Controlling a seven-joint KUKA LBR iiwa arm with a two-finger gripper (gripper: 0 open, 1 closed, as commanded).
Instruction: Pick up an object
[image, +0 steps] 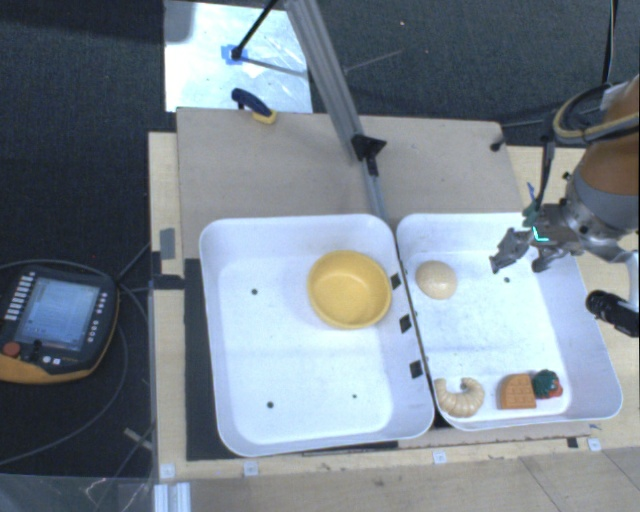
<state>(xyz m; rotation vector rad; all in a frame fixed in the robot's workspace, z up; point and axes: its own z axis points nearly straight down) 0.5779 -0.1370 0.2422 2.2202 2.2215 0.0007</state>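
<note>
While the claw hangs with its fingers apart and nothing between them over the far right part of the right bin, the egg lies near that bin's far left corner. A croissant, cracker and strawberry line its near edge. A yellow bowl sits in the left bin.

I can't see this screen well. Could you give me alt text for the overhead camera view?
A robot arm's gripper hangs over the right bin, which contains a cream ball, a croissant, and an orange cracker beside a green-and-red toy. The left bin holds a yellow bowl.
</note>
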